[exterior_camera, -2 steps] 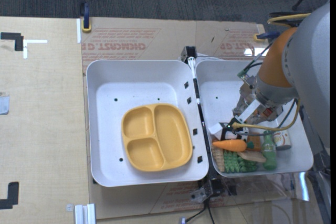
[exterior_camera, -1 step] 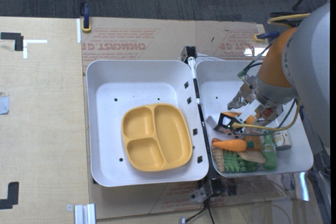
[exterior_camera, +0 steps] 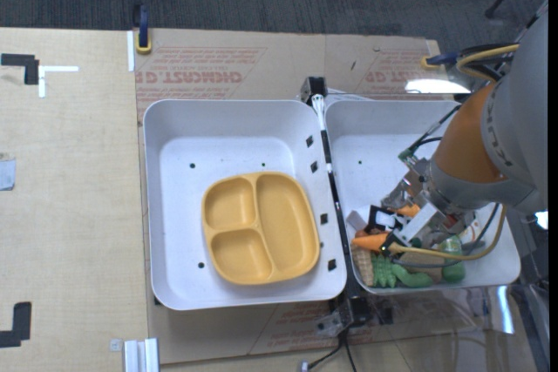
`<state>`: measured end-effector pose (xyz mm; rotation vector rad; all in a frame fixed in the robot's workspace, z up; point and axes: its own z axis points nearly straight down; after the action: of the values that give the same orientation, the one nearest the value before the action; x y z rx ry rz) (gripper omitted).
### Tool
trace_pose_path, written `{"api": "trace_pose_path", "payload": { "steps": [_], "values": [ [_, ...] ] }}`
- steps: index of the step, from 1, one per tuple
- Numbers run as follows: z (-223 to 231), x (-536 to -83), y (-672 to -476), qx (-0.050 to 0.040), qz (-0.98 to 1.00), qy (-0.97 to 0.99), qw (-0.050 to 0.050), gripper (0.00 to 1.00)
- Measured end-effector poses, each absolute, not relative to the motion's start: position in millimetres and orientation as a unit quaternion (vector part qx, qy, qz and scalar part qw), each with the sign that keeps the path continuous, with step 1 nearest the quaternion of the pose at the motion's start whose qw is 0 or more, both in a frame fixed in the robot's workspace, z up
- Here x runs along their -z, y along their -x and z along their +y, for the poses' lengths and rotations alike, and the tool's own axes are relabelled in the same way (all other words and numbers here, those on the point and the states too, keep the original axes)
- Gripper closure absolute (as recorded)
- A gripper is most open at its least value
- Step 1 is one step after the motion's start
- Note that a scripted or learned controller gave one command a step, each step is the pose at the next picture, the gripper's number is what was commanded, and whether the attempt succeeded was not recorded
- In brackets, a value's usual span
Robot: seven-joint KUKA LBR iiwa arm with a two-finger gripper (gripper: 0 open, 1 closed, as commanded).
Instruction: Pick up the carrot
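Carrot (exterior_camera: 370,241) lies in the right bin (exterior_camera: 366,144), low in its near-left corner, among a small heap of toy food. It reads as an orange taper with its long axis roughly left-right across the view, thick end toward the bin's centre, thin end toward the dividing wall between the bins. Just below it sit a corn cob (exterior_camera: 364,268) and a green vegetable piece (exterior_camera: 410,277); all three are close, probably touching.

Gripper (exterior_camera: 394,231) comes in from the right, wrist slanted down and leftward, tip just right of and slightly above the carrot's thick end. So the carrot lies to the left and a touch nearer the camera from the fingertips, very near, maybe in contact. Black and white finger parts overlap the clutter here, and I cannot tell whether the fingers are spread or closed, nor whether anything sits between them. Orange bits near the tip may be the carrot or part of the tool; unclear at this resolution.

Judgement: a grasp needs the fingers to straddle the carrot across its short axis, so the closing line should run roughly near-far in the view. Crowding by corn and green piece risks a pinch on the wrong item.

Left bin (exterior_camera: 174,187) holds a yellow divided plate (exterior_camera: 260,226), well apart from the action.
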<state>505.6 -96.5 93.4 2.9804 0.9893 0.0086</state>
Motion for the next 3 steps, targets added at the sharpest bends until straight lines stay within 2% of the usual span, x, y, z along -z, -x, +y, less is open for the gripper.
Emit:
{"api": "trace_pose_path", "payload": {
  "steps": [1,2,3],
  "values": [
    [-98,-102,-506.7,-0.0023,0.313,-0.95,0.0,1.0],
    [-97,-102,-506.7,-0.0022,0.312,-0.95,0.0,0.0],
    [-100,-101,-493.0,-0.0211,0.145,-0.989,0.008,0.0]
  ]
}}
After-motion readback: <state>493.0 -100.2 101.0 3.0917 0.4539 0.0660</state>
